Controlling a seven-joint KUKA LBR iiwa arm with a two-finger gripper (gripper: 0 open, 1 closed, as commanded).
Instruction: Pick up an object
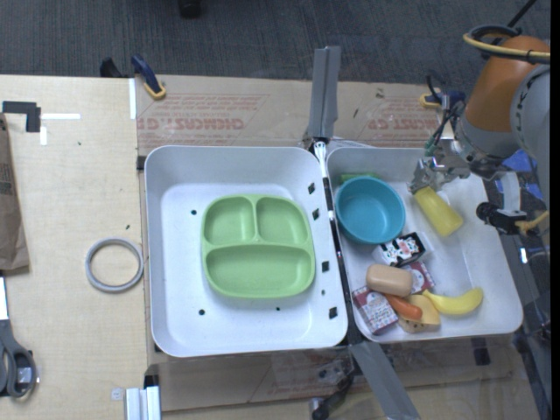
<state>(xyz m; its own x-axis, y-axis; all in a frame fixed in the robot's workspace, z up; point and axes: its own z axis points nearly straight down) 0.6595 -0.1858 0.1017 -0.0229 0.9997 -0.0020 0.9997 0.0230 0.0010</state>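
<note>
Far left of the jaws, in the left bin (pixel 166 261), lies a green divided plate (pixel 258 246), well out of this attempt. Nearer, in the right bin (pixel 499 274), a blue bowl (pixel 370 210) sits just left of and slightly below the jaws. Farther below them crowd a small printed packet (pixel 401 250), a tan block (pixel 388 280), a carrot-like piece (pixel 404 306) and a banana (pixel 455 301). The gripper (pixel 430 175) hangs at the upper end of a yellow bottle-shaped object (pixel 437 211), which lies tilted directly beneath and touching or nearly touching it; I cannot tell whether the jaws are spread or pressed together. The risk, as I judge it, is a grip on the rounded end alone: the object could squirt sideways towards the bowl, or swing and drop on lifting.
</note>
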